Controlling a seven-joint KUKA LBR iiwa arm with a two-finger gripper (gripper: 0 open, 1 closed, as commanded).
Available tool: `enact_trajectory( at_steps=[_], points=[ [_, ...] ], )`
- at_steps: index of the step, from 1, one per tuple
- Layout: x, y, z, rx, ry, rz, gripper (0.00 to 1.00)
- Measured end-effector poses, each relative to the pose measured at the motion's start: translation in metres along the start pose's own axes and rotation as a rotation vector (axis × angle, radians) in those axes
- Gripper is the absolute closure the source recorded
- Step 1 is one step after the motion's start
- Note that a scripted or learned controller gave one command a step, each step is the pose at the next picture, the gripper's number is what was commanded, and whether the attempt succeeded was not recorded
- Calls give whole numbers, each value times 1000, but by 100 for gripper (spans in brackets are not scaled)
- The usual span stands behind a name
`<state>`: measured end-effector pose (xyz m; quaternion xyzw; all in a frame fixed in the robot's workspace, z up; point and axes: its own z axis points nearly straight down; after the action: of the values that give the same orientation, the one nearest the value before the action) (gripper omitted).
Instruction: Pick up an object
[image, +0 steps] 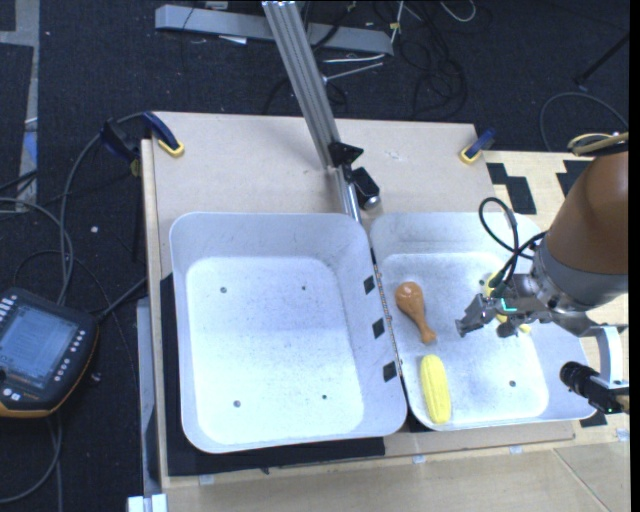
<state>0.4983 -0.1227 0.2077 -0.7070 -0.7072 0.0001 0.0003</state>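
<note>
In the right bin (452, 238) lie two things. A brown drumstick-shaped toy (414, 308) rests near the bin's left wall. A yellow corn cob (435, 388) lies near the front left corner. My gripper (478, 320) hangs over the right half of this bin, to the right of the drumstick and apart from it. Nothing shows between its fingers.
The left bin (200, 235) adjoins the right one along a shared rim. A metal pole (318, 105) slants up from the back between the bins. A black cable (500, 232) loops by the wrist. A handheld pendant (35, 350) lies off the bench at far left.
</note>
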Motion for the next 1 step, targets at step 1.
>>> enact_trajectory(
  at_steps=[1],
  points=[
    [0,0,0,0,0,0,0]
  ],
)
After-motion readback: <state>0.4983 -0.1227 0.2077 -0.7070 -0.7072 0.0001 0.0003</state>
